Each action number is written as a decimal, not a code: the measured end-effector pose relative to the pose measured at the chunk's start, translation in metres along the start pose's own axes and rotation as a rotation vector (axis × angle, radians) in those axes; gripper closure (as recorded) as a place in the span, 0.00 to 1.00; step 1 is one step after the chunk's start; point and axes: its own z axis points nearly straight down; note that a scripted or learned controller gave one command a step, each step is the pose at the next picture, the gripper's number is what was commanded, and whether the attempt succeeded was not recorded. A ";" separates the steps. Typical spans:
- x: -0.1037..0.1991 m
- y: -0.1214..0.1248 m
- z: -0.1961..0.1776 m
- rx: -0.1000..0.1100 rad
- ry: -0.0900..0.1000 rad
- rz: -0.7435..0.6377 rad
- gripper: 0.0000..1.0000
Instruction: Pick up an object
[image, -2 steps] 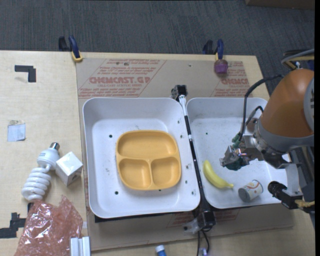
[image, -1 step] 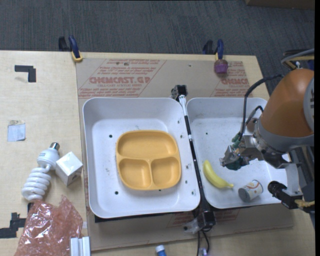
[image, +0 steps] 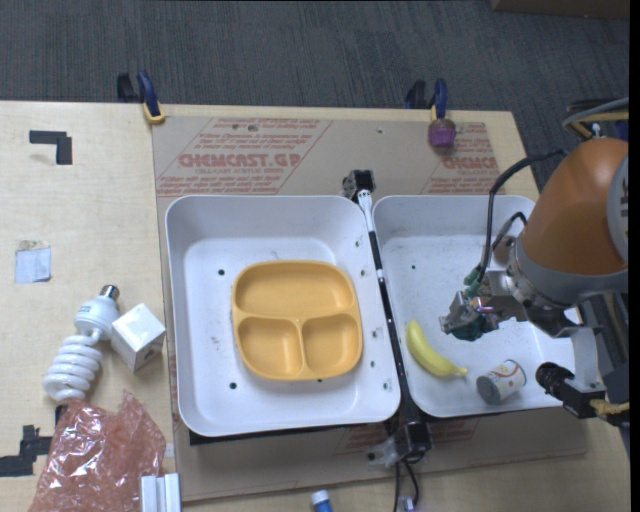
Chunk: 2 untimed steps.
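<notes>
Progress: no object is lifted as far as the view shows; the gripper (image: 466, 318) hangs low inside the right bin (image: 440, 215), and I judge the pick to be at the approach or the close, with the grasp and the lift left to do
Jaws: I cannot tell whether they are released or clenched; the wrist hides them from above, and nothing can be seen between them
Arm: the arm (image: 580, 215) comes in from 3 o'clock, with its orange band over the bin's 3 o'clock rim
Left bin: the left bin (image: 190, 230) holds one yellow tray (image: 296, 320) with three compartments, lying flat near the middle; all three compartments look bare
Right bin: a banana (image: 432, 352) lies at 7 o'clock of the bin, just beside the gripper and at 7 o'clock from it; whether they touch I cannot tell; a small cup (image: 502, 381) lies on its side at 5 o'clock, near the banana's tip but apart from it
Likely target: the banana, as a judgement, since it is the nearest thing to the gripper; the cup is the other choice
Divider: a black bar (image: 372, 250) runs between the two bins from 12 to 6 o'clock
Outside the bins: a bulb (image: 80, 350) and a white box (image: 138, 334) lie on the bench at 9 o'clock, touching or nearly so; a pink bag (image: 95, 455) sits at 8 o'clock
</notes>
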 end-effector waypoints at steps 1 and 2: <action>-0.007 -0.001 0.003 0.002 0.000 0.001 1.00; -0.017 -0.001 0.004 0.002 -0.001 0.002 1.00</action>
